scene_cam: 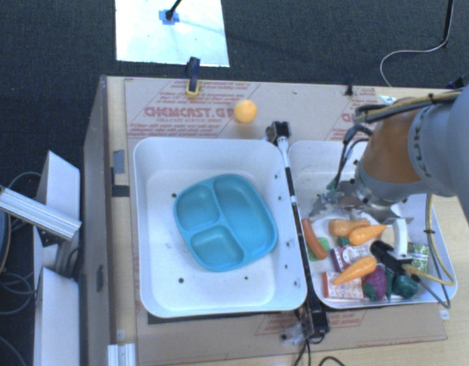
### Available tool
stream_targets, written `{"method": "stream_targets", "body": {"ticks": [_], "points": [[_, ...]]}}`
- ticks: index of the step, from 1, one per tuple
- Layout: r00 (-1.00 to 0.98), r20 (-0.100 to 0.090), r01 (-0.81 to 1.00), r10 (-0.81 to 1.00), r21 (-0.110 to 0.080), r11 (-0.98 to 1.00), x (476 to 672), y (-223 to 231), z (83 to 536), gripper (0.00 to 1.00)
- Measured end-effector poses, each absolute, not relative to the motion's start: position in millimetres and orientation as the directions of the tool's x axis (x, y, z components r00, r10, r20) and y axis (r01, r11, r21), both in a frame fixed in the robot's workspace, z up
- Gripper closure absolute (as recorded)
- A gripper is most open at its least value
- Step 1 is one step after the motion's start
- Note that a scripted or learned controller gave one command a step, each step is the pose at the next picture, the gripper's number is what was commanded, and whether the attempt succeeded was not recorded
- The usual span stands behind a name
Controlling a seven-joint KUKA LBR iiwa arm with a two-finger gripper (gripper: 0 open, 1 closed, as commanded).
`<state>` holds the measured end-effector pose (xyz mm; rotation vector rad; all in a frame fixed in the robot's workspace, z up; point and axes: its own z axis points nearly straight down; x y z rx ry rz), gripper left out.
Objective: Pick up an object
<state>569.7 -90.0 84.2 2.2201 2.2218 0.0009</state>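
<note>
While a blue divided plate (pixel 225 232) sits alone in the left bin (pixel 154 204), an orange ball (pixel 245 111) rests on the bench at its 12 o'clock. In the right bin (pixel 314 158), toy food — a hot dog (pixel 313 239), two carrots (pixel 369 234) and a purple piece (pixel 377 282) — lies heaped at 6 o'clock of the gripper (pixel 342 197). The grey arm (pixel 417 155) hides that gripper's tips — whether they are spread or pressed together cannot be told.
</note>
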Motion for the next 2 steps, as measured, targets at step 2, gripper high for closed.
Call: {"method": "stream_targets", "body": {"ticks": [2], "points": [[-0.002, -0.003, 1.0, 1.0, 0.007, 0.002, 669.8, -176.4, 221.0, 0.0]]}}
